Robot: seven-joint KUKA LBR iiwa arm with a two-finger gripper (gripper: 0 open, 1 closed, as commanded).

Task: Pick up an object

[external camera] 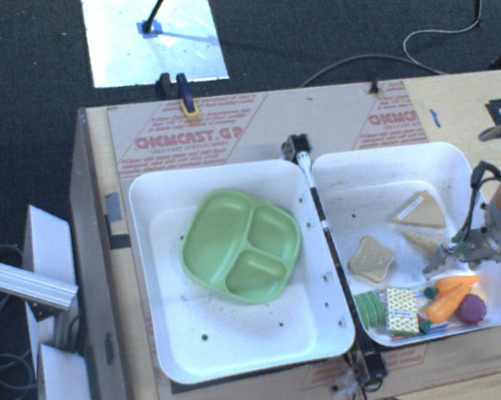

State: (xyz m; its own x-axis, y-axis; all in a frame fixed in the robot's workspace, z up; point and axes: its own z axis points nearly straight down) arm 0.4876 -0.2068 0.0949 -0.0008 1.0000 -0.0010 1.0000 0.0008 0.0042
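the approach step is judged to be in hand: the gripper is seen low over the right bin, reached in from the right edge, and nothing is seen between its fingers. how wide they are set cannot be told, since the metal parts there are blurred and partly hidden by the wrist.

just below the gripper lie a carrot and a purple ball, touching each other. beside these, further from the arm, a yellow-green packet and a green ridged piece are found. two pale wedges and a slice of toast lie beyond the gripper, toward the bin's middle.

the left bin, holding a green divided plate, is well apart from the gripper.

for the next move, one item is to be chosen, probably the carrot, and a descent centred on it is called for, clear of the ball.
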